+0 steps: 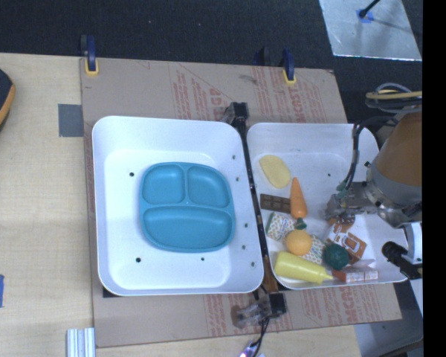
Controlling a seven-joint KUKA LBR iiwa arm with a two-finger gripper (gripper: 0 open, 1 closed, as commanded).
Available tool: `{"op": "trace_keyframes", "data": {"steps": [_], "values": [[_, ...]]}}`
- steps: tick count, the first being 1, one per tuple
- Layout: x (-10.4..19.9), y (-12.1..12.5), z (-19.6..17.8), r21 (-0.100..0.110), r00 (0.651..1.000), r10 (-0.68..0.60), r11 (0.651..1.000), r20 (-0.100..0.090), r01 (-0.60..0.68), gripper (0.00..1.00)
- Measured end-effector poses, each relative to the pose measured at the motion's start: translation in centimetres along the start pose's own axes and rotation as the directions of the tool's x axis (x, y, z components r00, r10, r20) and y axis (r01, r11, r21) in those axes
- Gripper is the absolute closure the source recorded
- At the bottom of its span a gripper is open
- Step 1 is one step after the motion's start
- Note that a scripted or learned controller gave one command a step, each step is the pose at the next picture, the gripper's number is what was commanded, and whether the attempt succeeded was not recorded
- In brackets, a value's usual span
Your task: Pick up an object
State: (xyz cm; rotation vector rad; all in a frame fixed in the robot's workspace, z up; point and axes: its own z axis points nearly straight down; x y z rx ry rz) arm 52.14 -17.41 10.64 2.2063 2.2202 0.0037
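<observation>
Right now I see two white bins side by side on the counter (37, 199). My left bin (111, 155), at the frame's centre-left, holds a blue divided plate (186, 205) lying flat in its middle. My right bin (312, 143), at centre-right, carries the loose objects, mostly gathered in its lower half. A pale yellow oval piece (275, 171) lies toward its upper left, with a carrot (298, 198) just below and right of it, point up. A dark brown bar (275, 202) sits left of the carrot. Below those I make out a patterned packet (279, 224), an orange ball (299, 242), a yellow bottle (301, 268) lying along the lower wall, a dark green round object (336, 256) and a small brown carton (351, 242).

My arm (398, 169) enters from the frame's right edge, and the tool (342, 208) hangs low over the right side of the right bin, just above the brown carton. I cannot tell how the tool is set, nor whether anything sits in it.
</observation>
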Motion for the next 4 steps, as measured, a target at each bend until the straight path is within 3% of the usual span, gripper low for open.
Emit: {"op": "trace_keyframes", "data": {"steps": [1,2,3,4], "values": [[-4.0,4.4,-6.0,0.004,1.0,0.001,1.0,-0.002,-0.001,1.0],[-1.6,8.3,-6.7,0.008,1.0,-0.001,1.0,-0.006,0.001,1.0],[4.5,13.1,-9.5,0.006,1.0,-0.004,1.0,-0.007,0.004,1.0],[9.7,10.1,-8.4,0.017,1.0,-0.003,1.0,-0.008,0.003,1.0]]}}
